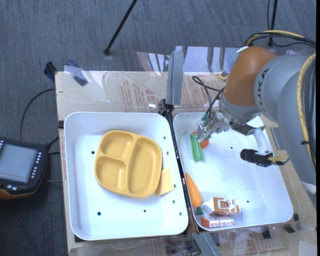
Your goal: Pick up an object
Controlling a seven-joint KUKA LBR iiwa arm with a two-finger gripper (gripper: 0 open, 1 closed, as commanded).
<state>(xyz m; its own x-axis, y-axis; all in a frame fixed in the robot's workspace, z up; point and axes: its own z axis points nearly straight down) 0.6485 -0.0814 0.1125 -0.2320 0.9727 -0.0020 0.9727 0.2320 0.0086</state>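
Green bar (196, 148) is seen in right bin (266, 185), gripper (206, 131) poised at its top end; opening cannot be told.

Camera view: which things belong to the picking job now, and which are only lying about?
Job, probably: gripper; green stick just below it; small orange piece beside the stick.
Lying about: yellow plate; yellow wedge at its edge; carrot; small carton.

Grey arm (289, 92) w/ orange band (246, 78) reaches in from right, hand (207, 129) pointing down-left.
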